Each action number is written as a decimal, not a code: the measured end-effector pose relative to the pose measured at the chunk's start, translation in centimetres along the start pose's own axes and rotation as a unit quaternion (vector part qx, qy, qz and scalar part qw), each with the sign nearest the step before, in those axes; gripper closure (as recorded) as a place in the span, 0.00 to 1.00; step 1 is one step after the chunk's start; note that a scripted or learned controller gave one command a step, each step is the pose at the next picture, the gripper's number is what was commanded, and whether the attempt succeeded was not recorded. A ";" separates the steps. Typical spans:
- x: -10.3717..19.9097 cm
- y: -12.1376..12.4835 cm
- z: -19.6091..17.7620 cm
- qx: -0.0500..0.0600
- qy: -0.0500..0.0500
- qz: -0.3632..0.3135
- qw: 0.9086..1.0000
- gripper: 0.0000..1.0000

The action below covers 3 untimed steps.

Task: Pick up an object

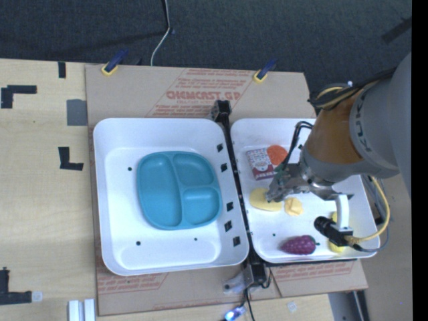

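The right bin (267,249) holds a red-and-white packet (257,162), an orange piece (277,154), a pale yellow flat piece (263,201), a small yellow chunk (293,207) and a purple grape bunch (298,245). My gripper (277,191) hangs low over the pale yellow piece, just right of the packet. The arm's grey body and orange band (334,139) cover the bin's right part.
In the left bin (110,139) lies a blue divided plate (179,188). Both bins rest on a cardboard sheet (194,92). A black clip (220,109) sits between the bins at the back. Yellow cable loops near the bin's right front corner (364,243).
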State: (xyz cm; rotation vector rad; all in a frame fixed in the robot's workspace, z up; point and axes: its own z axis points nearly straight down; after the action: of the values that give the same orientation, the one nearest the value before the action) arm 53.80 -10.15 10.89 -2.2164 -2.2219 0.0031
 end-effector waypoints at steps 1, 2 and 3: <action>0.0 1.1 -5.5 -0.004 -0.001 0.000 1.000 1.00; 0.4 0.3 -10.5 -0.004 -0.001 0.000 1.000 1.00; 0.5 0.4 -13.1 -0.003 -0.001 0.000 1.000 1.00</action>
State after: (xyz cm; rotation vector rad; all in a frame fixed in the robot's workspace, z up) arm 54.23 -9.71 24.02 -2.2207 -2.2244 -0.0017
